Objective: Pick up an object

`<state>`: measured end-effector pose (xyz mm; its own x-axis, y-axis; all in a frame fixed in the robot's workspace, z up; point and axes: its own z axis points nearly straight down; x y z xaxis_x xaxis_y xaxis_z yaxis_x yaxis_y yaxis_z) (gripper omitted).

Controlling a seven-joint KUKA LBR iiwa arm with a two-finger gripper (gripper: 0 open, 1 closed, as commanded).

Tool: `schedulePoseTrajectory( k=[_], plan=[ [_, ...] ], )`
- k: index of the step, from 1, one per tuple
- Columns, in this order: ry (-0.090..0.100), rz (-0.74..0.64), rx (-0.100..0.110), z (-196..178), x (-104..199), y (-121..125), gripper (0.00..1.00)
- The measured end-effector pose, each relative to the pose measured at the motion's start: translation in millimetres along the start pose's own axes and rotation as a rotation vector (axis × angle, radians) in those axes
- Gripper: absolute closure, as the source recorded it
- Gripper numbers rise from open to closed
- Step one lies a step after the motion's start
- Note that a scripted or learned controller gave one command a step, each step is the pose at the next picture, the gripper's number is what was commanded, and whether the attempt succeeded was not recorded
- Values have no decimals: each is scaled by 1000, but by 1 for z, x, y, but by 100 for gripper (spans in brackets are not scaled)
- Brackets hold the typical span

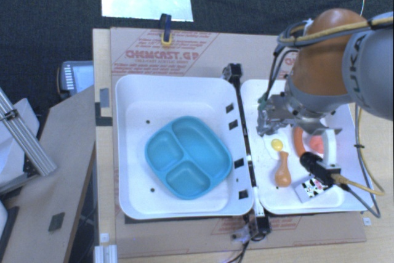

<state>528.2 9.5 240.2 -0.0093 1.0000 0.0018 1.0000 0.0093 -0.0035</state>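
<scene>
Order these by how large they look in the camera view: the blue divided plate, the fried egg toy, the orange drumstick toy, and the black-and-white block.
1. Blue divided plate, clearly the largest.
2. Orange drumstick toy.
3. Black-and-white block and fried egg toy: they look alike in size, and the block is partly covered, so I do not rank them.

**Objects in the right bin, lower right of the frame**

Fried egg toy (276, 145), white with yellow yolk, flat near the bin's left wall. Just below it, orange drumstick-shaped piece (283, 170), lying lengthwise. To the right, orange sausage-like piece (298, 140) beside a pinkish-red item (316, 144), both partly hidden. Small white block with black marks (311, 188) near the bottom edge.
</scene>
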Motion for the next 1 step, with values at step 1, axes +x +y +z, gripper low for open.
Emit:
schedulePoseTrajectory(
  k=[1],
  plan=[
    [0,-2,1,18,59,-9,100]
  ],
)
